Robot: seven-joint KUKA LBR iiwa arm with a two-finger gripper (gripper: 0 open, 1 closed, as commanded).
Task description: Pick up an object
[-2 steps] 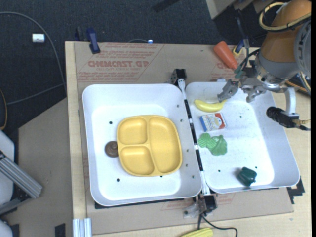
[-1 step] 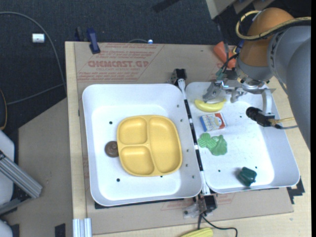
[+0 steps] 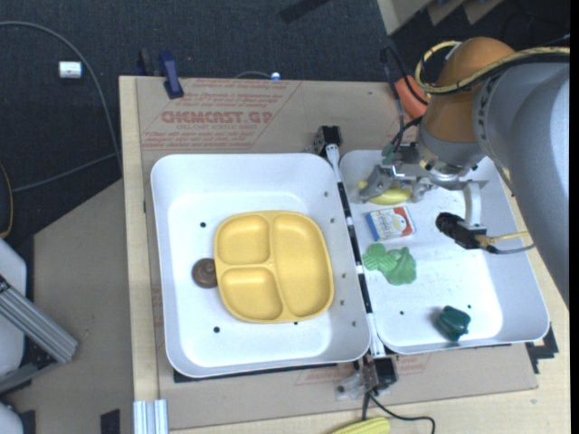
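The gripper (image 3: 395, 181) sits low at the right bin's (image 3: 507, 328) far corner, directly over a small yellow object (image 3: 389, 194) (banana-like, probably light, smooth plastic). Whether it is gripped cannot be told. A grasp across its narrow middle looks safest.

Two shallow white bins sit side by side on a cardboard-topped bench (image 3: 226, 116). A blue clip (image 3: 169, 75) grips its far-left corner; a white cable (image 3: 54, 34) loops across dark carpet (image 3: 54, 134) beyond.
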